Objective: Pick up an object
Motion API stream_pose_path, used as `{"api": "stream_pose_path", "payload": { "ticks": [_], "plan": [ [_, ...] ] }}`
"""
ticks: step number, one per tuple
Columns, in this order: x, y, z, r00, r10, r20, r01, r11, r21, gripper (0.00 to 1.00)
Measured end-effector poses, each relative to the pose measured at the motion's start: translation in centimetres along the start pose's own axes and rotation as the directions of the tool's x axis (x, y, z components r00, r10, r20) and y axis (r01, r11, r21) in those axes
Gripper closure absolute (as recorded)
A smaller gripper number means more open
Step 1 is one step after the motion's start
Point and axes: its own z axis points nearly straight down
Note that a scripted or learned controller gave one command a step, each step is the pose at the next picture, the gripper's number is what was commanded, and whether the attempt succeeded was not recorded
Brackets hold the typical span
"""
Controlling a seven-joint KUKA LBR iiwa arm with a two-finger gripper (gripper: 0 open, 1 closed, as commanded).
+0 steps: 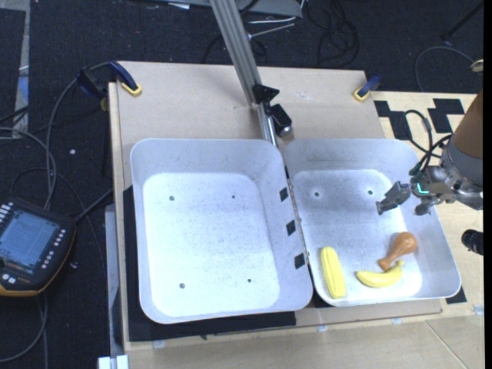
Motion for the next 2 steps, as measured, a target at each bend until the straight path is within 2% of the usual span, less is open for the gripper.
{"api": "stream_pose_path", "payload": {
  "ticks": [1,2],
  "plan": [
    [0.0,0.0,0.0,1.000,0.000,0.000,0.000,1.000,0.000,0.00],
    [0.2,0.5,4.4,1.000,0.000,-0.001,0.000,1.000,0.004,0.00]
  ]
}}
